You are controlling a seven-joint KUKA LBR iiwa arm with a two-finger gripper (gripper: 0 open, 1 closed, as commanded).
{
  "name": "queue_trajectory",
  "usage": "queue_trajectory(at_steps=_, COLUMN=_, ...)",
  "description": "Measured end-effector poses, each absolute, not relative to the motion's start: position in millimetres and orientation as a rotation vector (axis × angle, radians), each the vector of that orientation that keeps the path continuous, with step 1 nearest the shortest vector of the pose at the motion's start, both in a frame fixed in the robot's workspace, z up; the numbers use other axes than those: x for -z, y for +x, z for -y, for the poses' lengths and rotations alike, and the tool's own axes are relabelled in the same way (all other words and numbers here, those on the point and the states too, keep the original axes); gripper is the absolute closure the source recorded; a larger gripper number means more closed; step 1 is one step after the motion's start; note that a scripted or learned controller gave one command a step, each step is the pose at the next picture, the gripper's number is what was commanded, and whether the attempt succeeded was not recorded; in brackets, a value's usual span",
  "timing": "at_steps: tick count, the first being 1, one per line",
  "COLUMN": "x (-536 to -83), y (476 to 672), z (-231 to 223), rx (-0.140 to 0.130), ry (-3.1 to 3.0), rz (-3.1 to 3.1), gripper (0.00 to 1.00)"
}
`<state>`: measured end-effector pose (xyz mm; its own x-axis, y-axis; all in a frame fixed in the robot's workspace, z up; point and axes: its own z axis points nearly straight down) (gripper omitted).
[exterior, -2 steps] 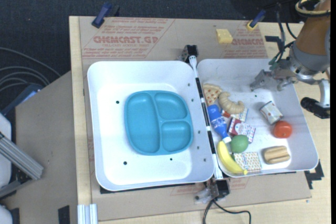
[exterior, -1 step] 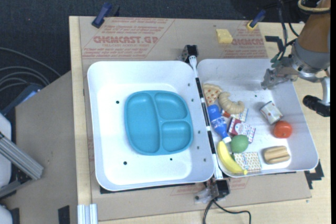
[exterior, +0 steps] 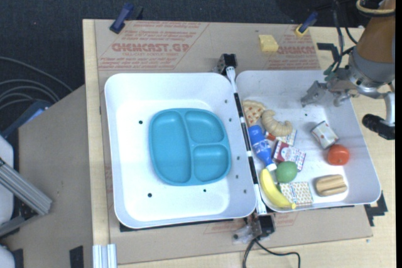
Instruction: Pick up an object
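The right bin [exterior: 364,188] holds several small items: a waffle [exterior: 253,112], a tan pastry [exterior: 278,123], a blue bottle [exterior: 258,139], a green lime [exterior: 286,171], a banana [exterior: 274,191], a bread roll [exterior: 330,184], a red tomato [exterior: 338,155] and a small grey-white box [exterior: 323,134]. My gripper [exterior: 326,99] hangs over the bin's far right part, above bare floor, a little beyond the grey-white box. It looks open, with nothing between its fingers.
The left bin [exterior: 125,103] carries a blue divided plate [exterior: 190,145]. A yellow block [exterior: 268,42] lies on the bench behind the right bin. Blue clamps [exterior: 124,17] sit at the bench's far edge. Packets [exterior: 298,192] crowd the right bin's near left side.
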<state>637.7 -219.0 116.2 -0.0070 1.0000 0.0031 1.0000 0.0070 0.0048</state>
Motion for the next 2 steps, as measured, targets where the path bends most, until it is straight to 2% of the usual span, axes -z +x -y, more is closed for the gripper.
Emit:
queue_trajectory(at_steps=1, x=-84.9, y=644.3, z=217.6, rx=-0.011, ry=2.219, rz=-2.232, gripper=0.0)
queue_trajectory(at_steps=2, x=-96.0, y=644.6, z=220.0, rx=-0.006, ry=2.214, rz=-2.227, gripper=1.0)
